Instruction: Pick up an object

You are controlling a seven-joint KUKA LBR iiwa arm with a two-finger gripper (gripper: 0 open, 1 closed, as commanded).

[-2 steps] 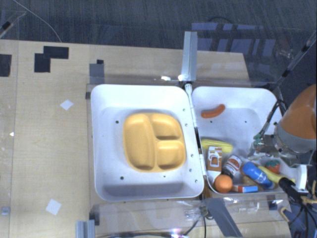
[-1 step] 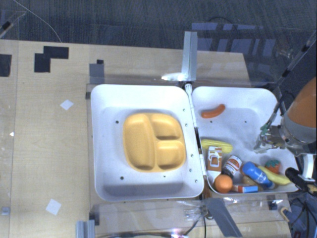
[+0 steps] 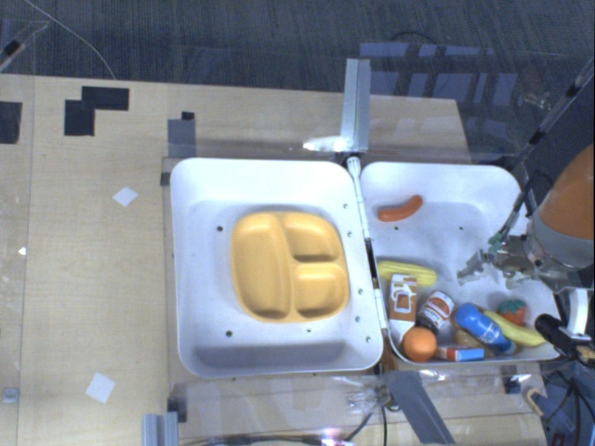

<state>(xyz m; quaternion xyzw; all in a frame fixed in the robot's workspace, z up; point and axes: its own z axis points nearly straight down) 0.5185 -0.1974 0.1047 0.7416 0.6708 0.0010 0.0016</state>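
The wooden tabletop carries two shallow white bins side by side. The left bin holds a yellow sectioned tray, lying flat near its middle. The right bin holds the small things. A sausage lies alone toward the far wall, well apart from the rest. Along the near wall sits a crowded cluster: a corn cob, a small carton just below it, a can, an orange, a blue bottle and a banana, most of them touching. The arm reaches in from the right, its claw low over bare bin floor just above the cluster; it looks slightly parted with nothing between the fingers, though the view is too blurred for certainty.
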